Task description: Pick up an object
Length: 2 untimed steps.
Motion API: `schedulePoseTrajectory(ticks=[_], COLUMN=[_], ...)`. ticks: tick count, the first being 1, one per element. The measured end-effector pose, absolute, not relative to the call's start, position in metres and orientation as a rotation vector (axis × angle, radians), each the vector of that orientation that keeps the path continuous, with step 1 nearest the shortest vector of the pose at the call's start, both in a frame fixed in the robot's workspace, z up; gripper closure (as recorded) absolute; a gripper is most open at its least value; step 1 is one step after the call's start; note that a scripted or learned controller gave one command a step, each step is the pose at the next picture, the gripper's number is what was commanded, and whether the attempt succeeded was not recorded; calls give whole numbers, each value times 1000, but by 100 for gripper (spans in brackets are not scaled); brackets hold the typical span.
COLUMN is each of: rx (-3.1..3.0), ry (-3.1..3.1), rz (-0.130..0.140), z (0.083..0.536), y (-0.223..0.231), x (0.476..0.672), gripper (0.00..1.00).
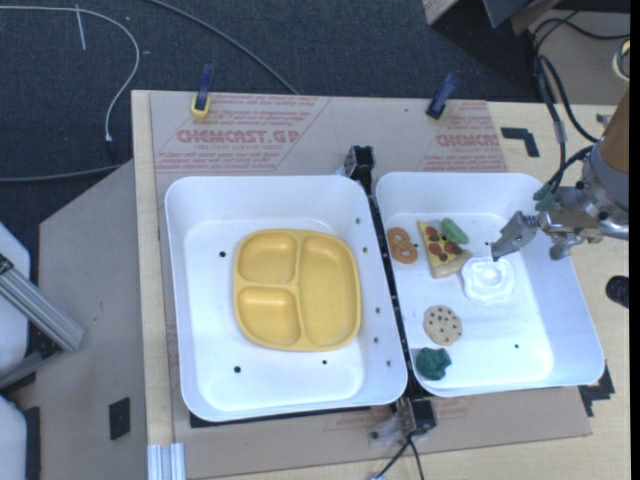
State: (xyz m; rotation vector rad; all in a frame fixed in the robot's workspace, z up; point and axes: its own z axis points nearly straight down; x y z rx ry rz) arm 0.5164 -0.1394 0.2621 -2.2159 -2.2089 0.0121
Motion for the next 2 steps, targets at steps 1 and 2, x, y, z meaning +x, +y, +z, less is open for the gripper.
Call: schedulePoseTrajectory(ticks=[1, 2], rx=[-2220, -2219], ry=[-2220, -2220], rz=[0, 1], z=[269, 211], y=[-139, -133], x=[519, 522], gripper=[0, 0])
